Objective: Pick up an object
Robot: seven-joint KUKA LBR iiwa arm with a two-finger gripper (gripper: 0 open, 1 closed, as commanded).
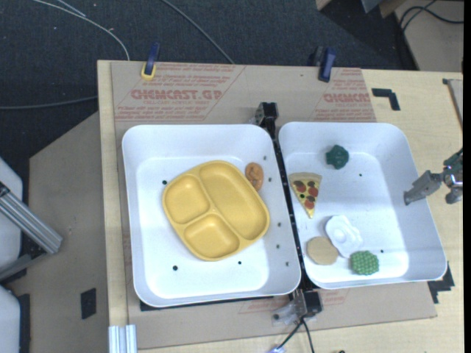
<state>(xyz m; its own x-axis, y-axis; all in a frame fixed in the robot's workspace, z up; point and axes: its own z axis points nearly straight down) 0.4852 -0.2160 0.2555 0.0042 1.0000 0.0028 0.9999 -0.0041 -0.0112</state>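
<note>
The gripper (434,184) hangs at the right rim of the right bin (390,142), just outside the wall, with nothing between it and any object, so it holds nothing; whether it is released or clenched I cannot tell from this slant. The things to pick from lie in that bin: a dark green lump (337,156) near the top, a pizza slice (305,192) along the left wall, a white egg-like piece (343,232), a tan round biscuit (321,251) touching it, and a green broccoli head (363,262) at the bottom. The left bin (147,256) holds a yellow divided plate (215,209) with a small brown piece (254,173) at its upper edge. The step in hand looks like the approach. To do it well, I would choose a thing that stands alone, such as the dark green lump, well apart from its neighbours; centre above it, come straight down, and close only once it sits squarely in the grasp. The crowded egg, biscuit and broccoli invite a nudge or a double catch, and the flat pizza slice by the wall gives little to bite on
</note>
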